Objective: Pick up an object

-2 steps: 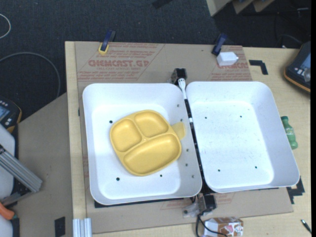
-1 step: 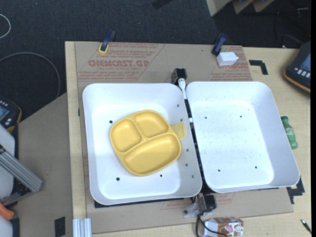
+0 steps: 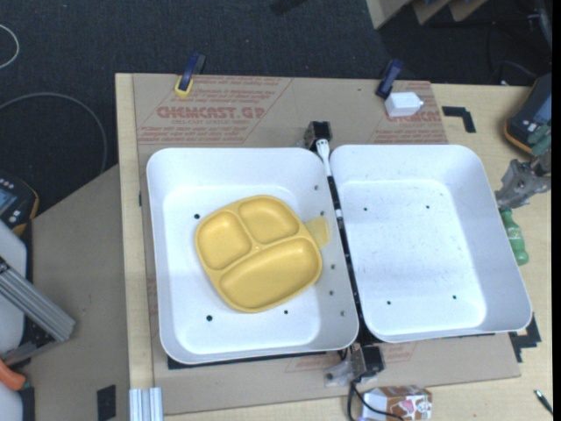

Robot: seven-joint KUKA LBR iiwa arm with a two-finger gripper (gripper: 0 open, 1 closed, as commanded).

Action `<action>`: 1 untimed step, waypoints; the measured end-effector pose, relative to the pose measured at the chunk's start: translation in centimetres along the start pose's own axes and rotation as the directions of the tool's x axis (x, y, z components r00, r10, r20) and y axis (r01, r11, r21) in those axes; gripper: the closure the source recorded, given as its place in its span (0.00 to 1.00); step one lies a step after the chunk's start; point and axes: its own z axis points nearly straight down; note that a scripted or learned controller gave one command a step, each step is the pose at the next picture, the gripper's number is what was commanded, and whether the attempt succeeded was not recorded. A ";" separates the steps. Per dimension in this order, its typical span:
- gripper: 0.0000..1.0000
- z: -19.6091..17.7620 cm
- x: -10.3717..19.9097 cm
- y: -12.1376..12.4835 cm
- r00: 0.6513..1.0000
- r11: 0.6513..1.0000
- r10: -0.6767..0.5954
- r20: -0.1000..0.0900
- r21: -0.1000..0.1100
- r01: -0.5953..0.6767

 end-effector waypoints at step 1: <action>1.00 17.6 -10.3 0.4 1.000 1.000 0.008 0.001 -0.002 -0.008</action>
